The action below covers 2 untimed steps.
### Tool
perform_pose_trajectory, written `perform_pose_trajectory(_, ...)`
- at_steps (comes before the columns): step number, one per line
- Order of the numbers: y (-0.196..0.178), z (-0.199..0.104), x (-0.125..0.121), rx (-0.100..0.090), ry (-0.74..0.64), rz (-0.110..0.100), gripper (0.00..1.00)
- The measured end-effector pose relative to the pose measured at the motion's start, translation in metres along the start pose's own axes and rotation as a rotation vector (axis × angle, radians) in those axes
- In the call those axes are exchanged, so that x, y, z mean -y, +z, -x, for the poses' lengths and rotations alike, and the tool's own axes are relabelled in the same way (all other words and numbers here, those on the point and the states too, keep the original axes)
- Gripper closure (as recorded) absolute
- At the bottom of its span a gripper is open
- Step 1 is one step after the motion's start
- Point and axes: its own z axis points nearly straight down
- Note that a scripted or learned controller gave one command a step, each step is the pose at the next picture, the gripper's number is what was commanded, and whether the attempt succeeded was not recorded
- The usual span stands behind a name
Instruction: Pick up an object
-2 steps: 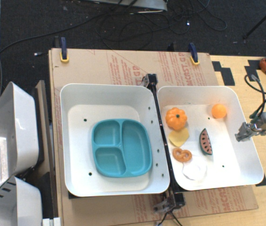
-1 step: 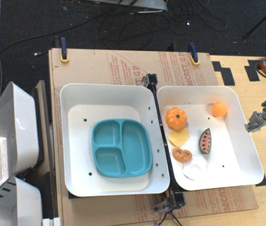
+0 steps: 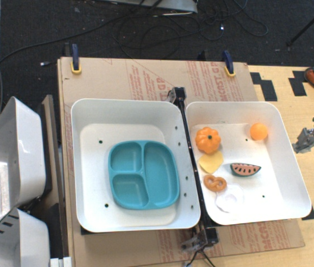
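The right bin [image 3: 290, 166] holds several small toys. An orange pumpkin [image 3: 208, 139] sits near its left wall, and a pale yellow heart-shaped piece [image 3: 211, 162] lies just below, touching it. Further toward the front is a brown pretzel [image 3: 215, 182]. A watermelon slice [image 3: 245, 169] lies in the middle of the bin. A small orange ball [image 3: 259, 131] rests at the back. A white round piece [image 3: 227, 201] is hard to make out against the bin floor at the front.
The left bin [image 3: 87, 149] holds a teal divided plate [image 3: 144, 174]. A small metal fixture [image 3: 309, 139] stands on the bench just right of the right bin. Blue and yellow clamps [image 3: 76, 60] [image 3: 229, 64] hold the bench's back edge.
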Motion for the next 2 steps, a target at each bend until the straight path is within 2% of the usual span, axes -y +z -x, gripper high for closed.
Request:
perform_pose_trajectory(1, 0.016, -0.051, -0.03, -0.003, -0.005, -0.003, 1.0)
perform_pose_trajectory(2, 0.016, -0.104, -0.05, -0.003, -0.005, -0.001, 1.0)
